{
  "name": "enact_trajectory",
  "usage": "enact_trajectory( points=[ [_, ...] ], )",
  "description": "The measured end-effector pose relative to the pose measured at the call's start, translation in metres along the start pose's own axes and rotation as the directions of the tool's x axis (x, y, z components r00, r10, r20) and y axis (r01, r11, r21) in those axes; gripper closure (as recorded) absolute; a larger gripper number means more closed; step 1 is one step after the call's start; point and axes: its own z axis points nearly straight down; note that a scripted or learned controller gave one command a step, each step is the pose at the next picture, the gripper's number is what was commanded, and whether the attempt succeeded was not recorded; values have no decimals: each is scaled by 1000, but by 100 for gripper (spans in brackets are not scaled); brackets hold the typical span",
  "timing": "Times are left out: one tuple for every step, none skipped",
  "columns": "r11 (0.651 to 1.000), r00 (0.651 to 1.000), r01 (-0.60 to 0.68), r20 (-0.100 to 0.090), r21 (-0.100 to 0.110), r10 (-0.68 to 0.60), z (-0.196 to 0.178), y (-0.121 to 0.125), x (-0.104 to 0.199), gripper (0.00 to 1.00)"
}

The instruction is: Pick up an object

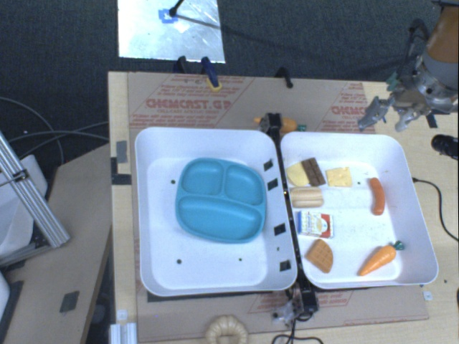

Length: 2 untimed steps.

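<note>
My gripper (391,117) hangs at the upper right, above the far rim of the right bin (412,192), its two fingers spread apart with nothing between them. Below it in that bin lie a red sausage (377,196), a yellow cheese slice (339,177), a brown chocolate bar (313,171) on a yellow piece (297,174), a beige bread roll (306,198), a small white carton (315,224), a brown waffle (320,255) and an orange carrot (378,259).
The left bin (154,192) holds a blue divided plate (221,198). A black divider with clips (283,206) runs between the bins. Cardboard (237,99) lies under both. A shiny square sheet (171,18) sits on the floor behind.
</note>
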Motion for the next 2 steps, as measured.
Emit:
enact_trajectory(
  points=[
    [1000,1000,2,2,-13,-2,-9,2,1,0],
    [1000,1000,6,2,-11,-6,51,5,5,0]
  ],
)
